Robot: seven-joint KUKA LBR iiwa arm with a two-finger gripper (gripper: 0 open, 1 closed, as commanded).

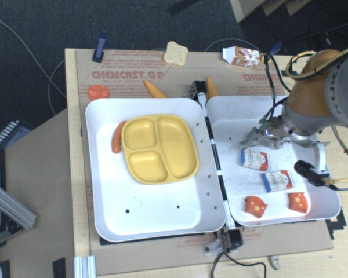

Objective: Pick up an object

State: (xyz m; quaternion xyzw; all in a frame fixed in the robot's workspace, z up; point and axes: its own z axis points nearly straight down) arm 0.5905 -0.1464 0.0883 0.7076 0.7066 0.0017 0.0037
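Four small items sit in the right bin [313,110] — a white-and-red carton [255,159], a blue-and-white packet [277,180], and two red strawberry-like pieces [255,206] [298,202] along the near edge. My gripper [265,133] hangs over the middle of that bin, just above the carton as the camera sees it; whether my fingers are wide or narrow I cannot tell, they blur into the wrist hardware. Nothing shows between them.

Carton — long axis runs roughly left-right with a slight tilt, lying flat, just below-left of my fingertips in the camera view; touching or apart I cannot tell. Blue packet lies a bit further toward the near edge, long axis also roughly left-right, tilted up at its right end.

Left bin [104,172] holds a yellow divided plate [159,147] with an orange sausage [116,138] touching its left rim. Bread slice [175,53] lies on the bench beyond the bins.
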